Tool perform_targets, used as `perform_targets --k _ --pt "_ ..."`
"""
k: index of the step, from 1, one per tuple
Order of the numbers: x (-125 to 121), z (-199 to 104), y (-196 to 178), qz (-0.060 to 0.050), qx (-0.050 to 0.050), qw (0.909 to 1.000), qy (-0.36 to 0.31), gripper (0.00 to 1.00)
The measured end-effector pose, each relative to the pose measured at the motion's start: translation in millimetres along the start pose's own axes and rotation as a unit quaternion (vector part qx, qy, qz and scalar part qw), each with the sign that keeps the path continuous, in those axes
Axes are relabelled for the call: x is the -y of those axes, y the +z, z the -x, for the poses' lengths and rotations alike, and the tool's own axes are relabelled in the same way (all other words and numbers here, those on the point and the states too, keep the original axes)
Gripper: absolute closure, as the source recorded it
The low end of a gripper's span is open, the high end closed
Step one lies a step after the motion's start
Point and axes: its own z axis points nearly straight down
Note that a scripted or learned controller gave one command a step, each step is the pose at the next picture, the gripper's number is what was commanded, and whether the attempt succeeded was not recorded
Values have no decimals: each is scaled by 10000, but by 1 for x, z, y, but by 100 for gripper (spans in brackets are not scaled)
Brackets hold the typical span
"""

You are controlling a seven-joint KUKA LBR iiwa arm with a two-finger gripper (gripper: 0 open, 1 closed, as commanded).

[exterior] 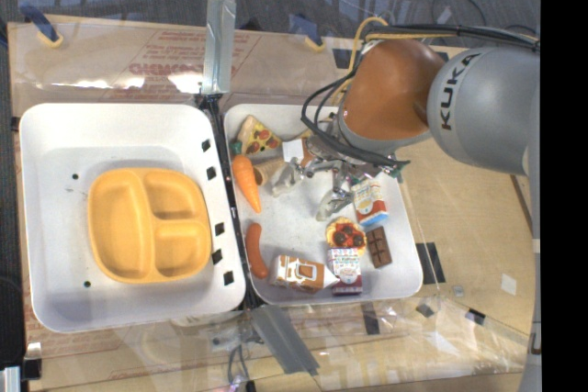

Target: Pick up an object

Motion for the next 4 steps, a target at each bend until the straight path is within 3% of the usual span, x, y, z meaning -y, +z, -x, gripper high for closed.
perform_targets --k 1,2,3,4 --pt "7 33 -1 -15 8 9957 924 0" --pt "35 -49 -153 -70 17 9773 2119 0" --pt "-43 -98 -51 43 -30 9712 2381 0" --pt "-16 -83 -8 -34 0 9570 2901 0"
